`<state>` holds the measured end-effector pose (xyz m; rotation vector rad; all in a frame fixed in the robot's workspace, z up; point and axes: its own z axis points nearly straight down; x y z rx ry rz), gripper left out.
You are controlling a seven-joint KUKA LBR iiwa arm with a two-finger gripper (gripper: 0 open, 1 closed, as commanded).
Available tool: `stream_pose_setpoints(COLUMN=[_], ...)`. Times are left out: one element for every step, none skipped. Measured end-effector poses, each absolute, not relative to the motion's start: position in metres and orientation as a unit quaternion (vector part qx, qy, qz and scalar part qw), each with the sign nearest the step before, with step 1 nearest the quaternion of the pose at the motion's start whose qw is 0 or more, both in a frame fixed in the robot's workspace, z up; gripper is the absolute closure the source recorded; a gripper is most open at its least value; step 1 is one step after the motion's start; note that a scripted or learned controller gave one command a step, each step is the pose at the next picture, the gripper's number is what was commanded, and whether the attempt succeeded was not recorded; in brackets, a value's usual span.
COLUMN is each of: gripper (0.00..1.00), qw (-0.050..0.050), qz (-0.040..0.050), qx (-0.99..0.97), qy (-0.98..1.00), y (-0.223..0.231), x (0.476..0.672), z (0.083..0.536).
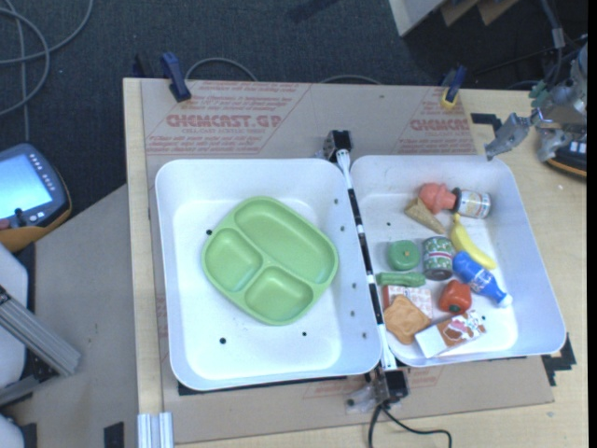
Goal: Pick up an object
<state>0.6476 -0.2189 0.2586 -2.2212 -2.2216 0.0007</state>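
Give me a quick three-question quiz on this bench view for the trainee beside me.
1. True or false: the green divided tray lies in the right bin.
2. Which object lies right beside the yellow banana? A) blue bottle B) green divided tray C) blue clamp
3. Fill in: the gripper is beyond the right bin's far ____ corner.

Key: 1 false, it lies in the left bin. 2 A. 3 right.

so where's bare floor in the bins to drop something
Left bin: strips around the green tray, widest along the near wall. Right bin: far corner beyond the pink toy. Crowded from the banana down to the white card.
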Motion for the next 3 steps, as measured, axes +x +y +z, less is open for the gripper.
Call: stream_pose_setpoints(gripper=[0.00,1.00,0.00], qw=[0.002,-0.001,-0.001], qz=[-0.0001,-0.0007,-0.0002], qx=[-0.705,-0.706,-0.706], qy=[-0.709,-0.708,-0.708], y=[-0.139,-0.143,-0.143], x=[0.667,0.668,0.667], z=[0.083,0.100,0.099])
